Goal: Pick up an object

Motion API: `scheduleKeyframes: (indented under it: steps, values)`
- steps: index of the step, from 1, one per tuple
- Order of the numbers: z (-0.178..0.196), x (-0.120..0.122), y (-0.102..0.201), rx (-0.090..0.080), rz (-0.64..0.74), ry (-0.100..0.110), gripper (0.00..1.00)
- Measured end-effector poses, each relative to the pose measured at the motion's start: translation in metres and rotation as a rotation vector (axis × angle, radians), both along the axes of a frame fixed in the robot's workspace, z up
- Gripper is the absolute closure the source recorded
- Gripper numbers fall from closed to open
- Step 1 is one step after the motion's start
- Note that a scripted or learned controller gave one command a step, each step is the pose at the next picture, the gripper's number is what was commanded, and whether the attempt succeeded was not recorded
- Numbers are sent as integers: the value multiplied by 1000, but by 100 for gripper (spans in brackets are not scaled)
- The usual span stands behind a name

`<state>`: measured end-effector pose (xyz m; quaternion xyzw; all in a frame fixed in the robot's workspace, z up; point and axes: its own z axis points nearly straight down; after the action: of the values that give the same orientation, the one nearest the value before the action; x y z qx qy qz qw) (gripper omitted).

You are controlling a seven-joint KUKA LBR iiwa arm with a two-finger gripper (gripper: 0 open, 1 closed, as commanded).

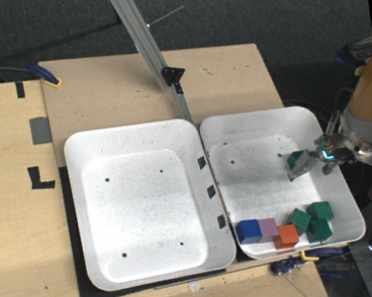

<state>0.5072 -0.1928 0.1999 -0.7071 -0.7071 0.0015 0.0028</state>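
Note:
My gripper point(299, 163) reaches in from the right over the right bin point(253, 135), near its right wall. A small green block point(296, 159) sits between its fingers, and the gripper is shut on it. Along the bin's front edge lie a blue block point(249, 230), a purple block point(268, 226), an orange block point(287, 234) and three more green blocks point(318, 229).
The left bin point(129, 135) stands beside the right one, with black clips along the shared wall. A slanted metal pole point(147, 40) rises behind the bins. The wooden bench point(15, 202) extends to the left.

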Motion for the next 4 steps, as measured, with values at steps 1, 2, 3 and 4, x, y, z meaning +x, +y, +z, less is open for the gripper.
scheduleKeyframes:
  steps: [1,2,3,4]
  values:
    - [2,1,0,-1,1,-4,0]
    - [-42,2,-3,-1,0,0,0]
    - [-95,-10,2,0,0,2,0]
    - [-109,-10,3,-2,1,-2,0]
